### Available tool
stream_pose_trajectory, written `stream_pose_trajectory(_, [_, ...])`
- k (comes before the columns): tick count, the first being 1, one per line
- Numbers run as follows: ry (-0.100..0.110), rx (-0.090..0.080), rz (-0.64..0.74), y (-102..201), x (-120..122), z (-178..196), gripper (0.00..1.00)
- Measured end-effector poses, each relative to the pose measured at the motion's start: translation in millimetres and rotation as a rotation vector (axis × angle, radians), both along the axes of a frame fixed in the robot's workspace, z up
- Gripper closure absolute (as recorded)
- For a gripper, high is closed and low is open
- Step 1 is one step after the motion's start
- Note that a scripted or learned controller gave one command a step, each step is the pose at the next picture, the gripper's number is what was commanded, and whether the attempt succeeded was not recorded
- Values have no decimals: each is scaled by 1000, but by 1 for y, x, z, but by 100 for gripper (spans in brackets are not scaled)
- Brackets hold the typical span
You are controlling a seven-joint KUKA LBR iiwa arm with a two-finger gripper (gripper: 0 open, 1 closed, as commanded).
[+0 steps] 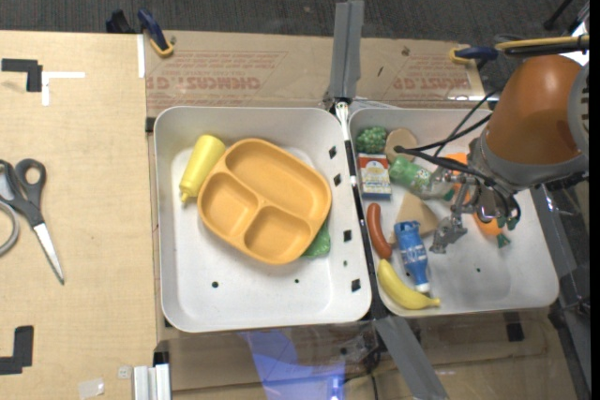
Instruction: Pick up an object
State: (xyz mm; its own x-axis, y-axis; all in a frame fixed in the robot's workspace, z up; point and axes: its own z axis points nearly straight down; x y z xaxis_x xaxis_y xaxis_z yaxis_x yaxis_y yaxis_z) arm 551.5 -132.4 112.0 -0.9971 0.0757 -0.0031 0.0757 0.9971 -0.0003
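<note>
My gripper (448, 235) hangs low in the right bin (525, 290), below the orange band of the arm (532, 112). It stands open with nothing between its fingers, over bare bin floor just right of a blue bottle (412, 253). A yellow banana (403, 288) lies at the bin's front left. A red sausage (377, 229) lies along the left wall. A small carton (375, 175), a green bottle (412, 175) and a green leafy piece (372, 139) sit further back. An orange item (489, 220) is partly hidden by the wrist.
The left bin (187, 295) holds an orange divided tray (264, 200), a yellow bottle (201, 165) beside it and a green piece (320, 244) under the tray's edge. Scissors (33, 211) lie on the bench at far left. Cables trail around the wrist.
</note>
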Motion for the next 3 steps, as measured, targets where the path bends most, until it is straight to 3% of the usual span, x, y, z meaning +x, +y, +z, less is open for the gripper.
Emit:
stream_pose_trajectory(1, [-17,-4,-22,28,1,-12,0])
stream_pose_trajectory(3, [-25,-3,-205,38,-14,-12,0])
